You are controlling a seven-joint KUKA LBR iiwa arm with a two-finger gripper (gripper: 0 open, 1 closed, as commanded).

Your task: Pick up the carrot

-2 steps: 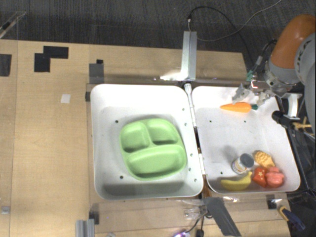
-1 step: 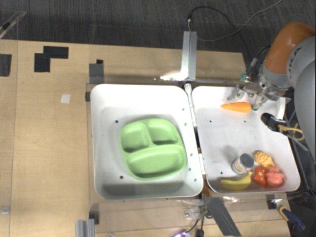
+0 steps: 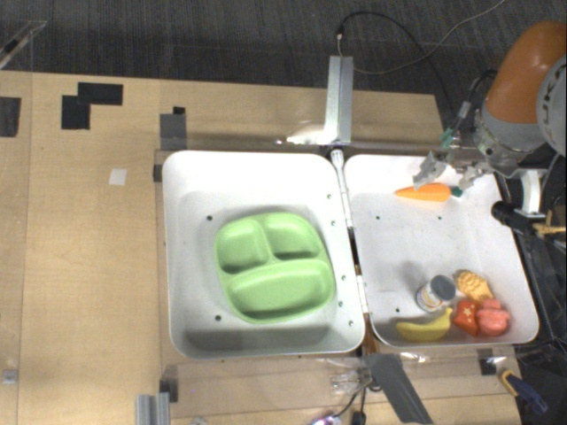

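One tapered orange carrot (image 3: 423,193) (smooth), gripper (image 3: 450,173) just above

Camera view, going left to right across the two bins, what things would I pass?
Left bin → green divided plate → right bin → carrot; the toy foods clustered at the right bin's near corner overlap, so I leave them out.

We find the scene evenly and brightly lit from overhead. The left bin (image 3: 182,264) and right bin (image 3: 381,237) glare white along their rims. A soft shadow lies under the green tray (image 3: 275,264). Overall sharpness is moderate; small items appear slightly soft and grainy.
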